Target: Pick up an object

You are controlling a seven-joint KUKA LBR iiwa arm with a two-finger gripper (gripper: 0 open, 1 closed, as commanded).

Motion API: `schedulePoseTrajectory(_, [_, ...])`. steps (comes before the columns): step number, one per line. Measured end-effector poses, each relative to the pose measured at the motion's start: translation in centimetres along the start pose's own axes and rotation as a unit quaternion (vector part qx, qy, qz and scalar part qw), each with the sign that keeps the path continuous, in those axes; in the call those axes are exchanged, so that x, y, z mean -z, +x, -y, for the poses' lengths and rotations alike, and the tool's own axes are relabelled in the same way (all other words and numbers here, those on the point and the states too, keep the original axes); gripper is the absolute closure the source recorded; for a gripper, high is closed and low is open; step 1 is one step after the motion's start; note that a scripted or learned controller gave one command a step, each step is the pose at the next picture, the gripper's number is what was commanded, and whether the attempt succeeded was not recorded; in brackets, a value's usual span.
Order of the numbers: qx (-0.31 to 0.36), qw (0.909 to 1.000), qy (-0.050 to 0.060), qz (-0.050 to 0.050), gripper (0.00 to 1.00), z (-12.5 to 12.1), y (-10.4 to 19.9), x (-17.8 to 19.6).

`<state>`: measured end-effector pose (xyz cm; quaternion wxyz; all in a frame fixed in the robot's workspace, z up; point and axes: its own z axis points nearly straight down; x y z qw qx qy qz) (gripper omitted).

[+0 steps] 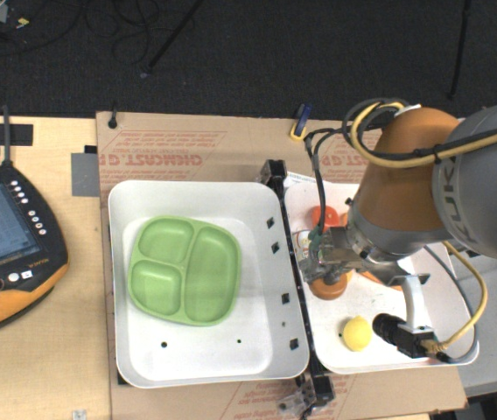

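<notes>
An orange, rounded object (329,286) sits in the right-hand white bin (390,363), near that bin's left wall and about midway between the table's far and near edges. The gripper (321,259) is directly above it, low enough that its metal parts cover the object's top. Whether it is wide, narrow or closed on the object cannot be told from this angle. The grey arm with its broad orange band (406,178) comes in from the table's right side and hides much of the bin's far half.

A red-orange object (324,215) lies in the same bin, just behind the gripper towards the table's far edge and partly hidden by cables. A sliver of another orange thing (370,276) shows just right of the gripper, under the wrist; its shape is unclear. A small yellow, lemon-like object (356,333) rests apart from the others, near the bin's near rim.

The left-hand white bin (196,191) touches the right one along a shared wall. It holds a light green divided plate (185,269) with three compartments, lying flat towards the bin's left and centre.

Both bins stand on a sheet of printed cardboard (170,147) spread over the tan table (56,339). At the table's left edge lies a teach pendant (3,234) with a dark screen and an orange-yellow underside.
</notes>
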<state>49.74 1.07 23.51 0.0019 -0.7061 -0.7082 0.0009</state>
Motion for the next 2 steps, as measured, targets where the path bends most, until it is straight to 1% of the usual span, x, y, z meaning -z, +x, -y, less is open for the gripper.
schedulePoseTrajectory(1, [-0.001, 1.0, 0.001, 0.001, 1.0, 0.5, -1.4, -1.0])
schedulePoseTrajectory(2, [-0.001, 1.0, 0.001, 0.001, 1.0, -0.2, 0.2, -1.4])
